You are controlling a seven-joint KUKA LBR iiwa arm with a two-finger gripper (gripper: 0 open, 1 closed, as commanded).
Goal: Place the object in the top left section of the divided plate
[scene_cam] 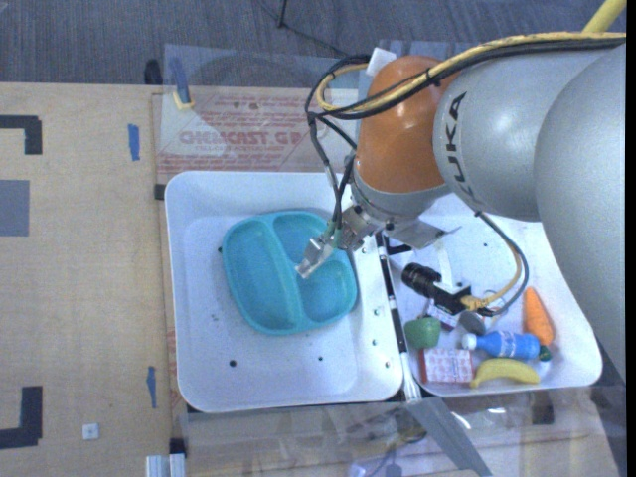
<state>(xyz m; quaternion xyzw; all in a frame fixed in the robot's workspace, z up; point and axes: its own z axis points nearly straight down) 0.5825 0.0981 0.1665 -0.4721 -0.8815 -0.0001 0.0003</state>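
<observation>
A teal divided plate [260,286] lies in the left bin [204,366], toward its right side. It has one long section on its left and two smaller ones on its right. My gripper [316,257] hangs low over the plate's right half, at the ridge where the sections meet. The arm's orange band and grey body rise behind it to the upper right. I see no object at the gripper's tip, and the plate's visible sections hold nothing.
The right bin [581,361] holds an orange carrot [538,315], a yellow banana [507,371], a blue bottle [509,345], a green fruit [422,332] and a red-and-white box [447,366]. The arm covers that bin's upper part.
</observation>
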